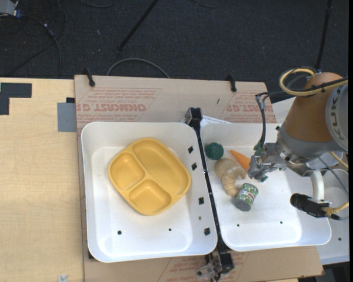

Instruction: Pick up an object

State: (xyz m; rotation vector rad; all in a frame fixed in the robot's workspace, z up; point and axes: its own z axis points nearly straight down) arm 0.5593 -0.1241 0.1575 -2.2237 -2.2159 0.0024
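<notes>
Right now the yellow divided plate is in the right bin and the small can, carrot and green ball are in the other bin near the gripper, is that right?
Not quite. The camera view shows the yellow divided plate in the left bin, not the right. The small can, carrot and green ball lie in the right bin, near the gripper.

two bins side by side on a bench, arm entering from the right.

the left bin (pixel 100 228) holds a divided plate (pixel 149 175) lying near its middle, toward the rear. the right bin (pixel 282 231) holds four things clustered in its left rear part: a ball (pixel 214 151) nearest the divider, a carrot (pixel 240 158) just right of it, a shell-like piece (pixel 228 175) in front of both, and a can (pixel 246 196) on its side touching that piece's front right. the gripper (pixel 259 170) hangs just right of the carrot, behind the can, with the arm (pixel 312 122) behind and to its right.
</notes>
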